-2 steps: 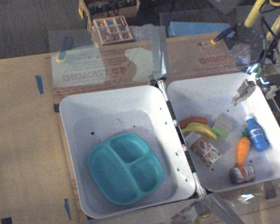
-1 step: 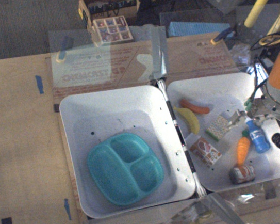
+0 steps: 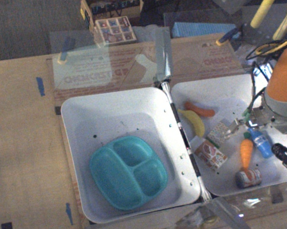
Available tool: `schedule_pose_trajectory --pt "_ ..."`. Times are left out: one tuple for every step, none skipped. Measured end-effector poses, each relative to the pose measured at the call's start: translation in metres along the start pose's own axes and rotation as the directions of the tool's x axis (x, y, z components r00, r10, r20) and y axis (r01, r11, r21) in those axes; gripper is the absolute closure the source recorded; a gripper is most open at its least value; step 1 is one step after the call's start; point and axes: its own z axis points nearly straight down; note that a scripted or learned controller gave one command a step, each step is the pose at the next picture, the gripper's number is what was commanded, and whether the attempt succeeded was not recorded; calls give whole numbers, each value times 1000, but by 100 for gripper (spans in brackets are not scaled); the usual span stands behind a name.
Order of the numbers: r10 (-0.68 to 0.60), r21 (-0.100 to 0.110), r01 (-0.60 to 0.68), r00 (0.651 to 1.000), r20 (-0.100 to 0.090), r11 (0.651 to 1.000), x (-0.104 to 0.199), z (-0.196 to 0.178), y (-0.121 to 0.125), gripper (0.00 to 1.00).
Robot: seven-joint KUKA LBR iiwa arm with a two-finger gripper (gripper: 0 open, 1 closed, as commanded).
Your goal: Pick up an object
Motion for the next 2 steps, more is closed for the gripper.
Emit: schedule_pose_trajectory --pt "2 5 -2 1000 -5 1000 0 -8 -1 100" --pt "85 30 -85 996 -8 996 73 -98 5 100"
